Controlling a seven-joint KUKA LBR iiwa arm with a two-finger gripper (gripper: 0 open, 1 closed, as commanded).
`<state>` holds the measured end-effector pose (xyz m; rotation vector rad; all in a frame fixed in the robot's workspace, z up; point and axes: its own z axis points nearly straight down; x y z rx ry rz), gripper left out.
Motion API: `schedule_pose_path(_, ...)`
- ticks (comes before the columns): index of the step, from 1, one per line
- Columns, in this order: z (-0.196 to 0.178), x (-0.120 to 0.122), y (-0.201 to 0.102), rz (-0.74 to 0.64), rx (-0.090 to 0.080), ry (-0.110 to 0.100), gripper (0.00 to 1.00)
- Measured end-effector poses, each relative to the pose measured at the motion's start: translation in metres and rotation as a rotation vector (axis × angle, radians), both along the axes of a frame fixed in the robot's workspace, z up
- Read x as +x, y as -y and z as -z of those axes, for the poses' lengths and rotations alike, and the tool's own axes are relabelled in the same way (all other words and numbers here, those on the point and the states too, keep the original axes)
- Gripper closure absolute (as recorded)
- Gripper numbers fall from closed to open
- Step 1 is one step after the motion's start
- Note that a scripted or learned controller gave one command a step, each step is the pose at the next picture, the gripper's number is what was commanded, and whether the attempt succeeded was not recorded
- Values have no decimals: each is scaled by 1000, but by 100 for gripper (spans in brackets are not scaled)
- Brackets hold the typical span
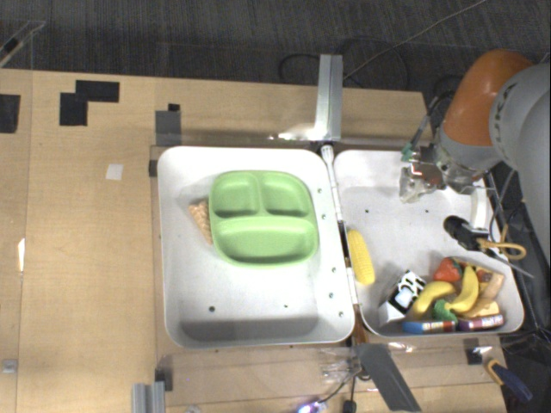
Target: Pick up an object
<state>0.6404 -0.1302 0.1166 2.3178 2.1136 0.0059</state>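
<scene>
My gripper [414, 181] hangs over the far right part of the right bin [379, 209], above bare white floor, with nothing visibly under it. A yellow corn cob [360, 256] lies along that bin's left wall. In the near right corner sits a pile: a black-and-white box [405, 292], yellow bananas [465, 289], a yellow-green piece [433, 293], a red thing [447, 270] and coloured markers [452, 323]. The pile lies well nearer the camera than the gripper.
The left bin [185, 299] holds a green divided plate [262, 217] with a tan waffle-like piece [201, 219] poking out from under its left edge. A metal post [330, 101] stands behind the divider between the bins. The grey arm with its orange band [482, 101] enters from the right.
</scene>
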Motion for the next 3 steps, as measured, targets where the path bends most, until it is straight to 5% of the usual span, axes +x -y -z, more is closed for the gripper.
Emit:
schedule_pose_path(1, -10, 5, -15, 16, 1, 0, 100)
schedule_pose_path(2, -10, 5, -15, 16, 1, 0, 0)
schedule_pose_path(3, -6, -33, 17, 2, 1, -1, 0)
